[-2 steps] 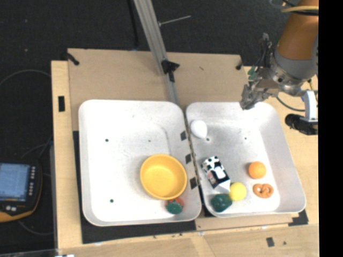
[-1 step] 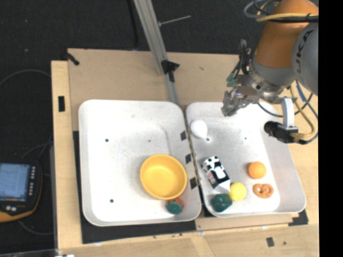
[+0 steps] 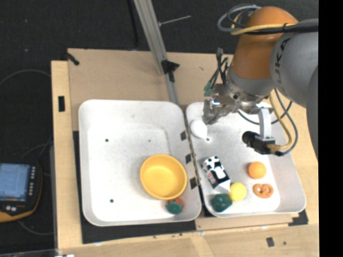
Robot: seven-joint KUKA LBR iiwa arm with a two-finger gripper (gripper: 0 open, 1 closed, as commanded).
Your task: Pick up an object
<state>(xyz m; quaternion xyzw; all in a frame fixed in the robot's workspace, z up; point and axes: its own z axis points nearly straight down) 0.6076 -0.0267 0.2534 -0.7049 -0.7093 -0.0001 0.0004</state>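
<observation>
Seemingly approaching, the gripper hangs over the white ball by the right bin's left wall; finger state unclear; descent comes next.

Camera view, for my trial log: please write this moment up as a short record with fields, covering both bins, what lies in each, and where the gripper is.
left bin: yellow bowl; a small green and orange thing at the near rim beside the bowl
right bin: white egg-shaped thing, black and white box, yellow ball, green thing, orange ball, pretzel-shaped toy
gripper: over the far left corner of the right bin, just above the white egg-shaped thing
held: nothing seen between the fingers
</observation>
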